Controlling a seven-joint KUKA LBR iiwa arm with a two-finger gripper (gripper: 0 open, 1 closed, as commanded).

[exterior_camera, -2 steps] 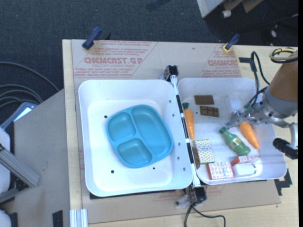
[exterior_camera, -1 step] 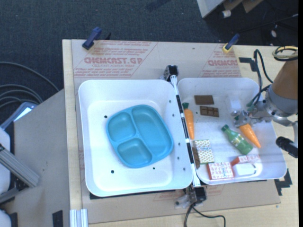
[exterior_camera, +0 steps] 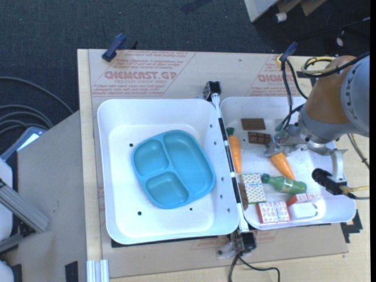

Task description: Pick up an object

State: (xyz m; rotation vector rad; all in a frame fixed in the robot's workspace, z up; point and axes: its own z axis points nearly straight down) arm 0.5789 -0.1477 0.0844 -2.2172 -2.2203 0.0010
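Camera view: gripper (exterior_camera: 281,148) above a short orange carrot (exterior_camera: 283,164), pointed end down-right.

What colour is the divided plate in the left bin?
Light blue; the divided plate shows plainly in the camera view, lying in the left bin.

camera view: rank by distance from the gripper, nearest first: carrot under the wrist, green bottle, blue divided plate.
From the gripper:
1. Carrot, right bin, just below the gripper.
2. Green bottle, right bin, further toward the near edge.
3. Blue divided plate, left bin, far left.
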